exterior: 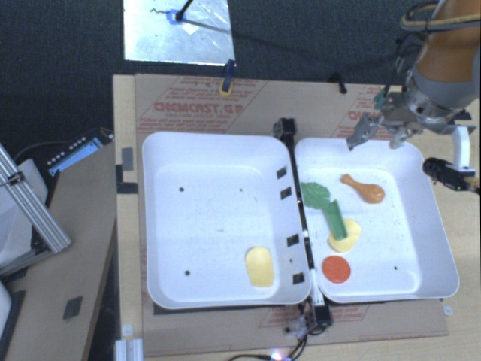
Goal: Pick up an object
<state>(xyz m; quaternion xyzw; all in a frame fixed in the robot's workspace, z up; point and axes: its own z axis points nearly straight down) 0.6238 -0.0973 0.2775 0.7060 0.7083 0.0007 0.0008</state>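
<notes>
So the two shallow white plastic bins sit side by side on a cardboard-covered bench, clipped together along the middle, which I guess keeps them from sliding when the arm pokes around. The left bin [210,171] is mostly bare apart from one pale yellow rounded toy piece [259,266] down at about 5 o'clock of its floor.

The right bin [428,232] has the real pickings, all bunched toward its left half: a green leafy toy vegetable with a long stem [323,204] around 9 o'clock, its stem lying over a yellow flat piece [347,236], then an orange-brown toy drumstick [364,188] near 12 o'clock, and a small red-orange disc [337,269] at 7 o'clock.

The grey arm with the orange band comes in from 2 o'clock, and the two-finger gripper [377,132] hangs above the right bin's far rim with its fingers spread apart and nothing between them. My read: it's lining up for a drop, and the drumstick is the closest candidate, lying apart from the rest.
</notes>
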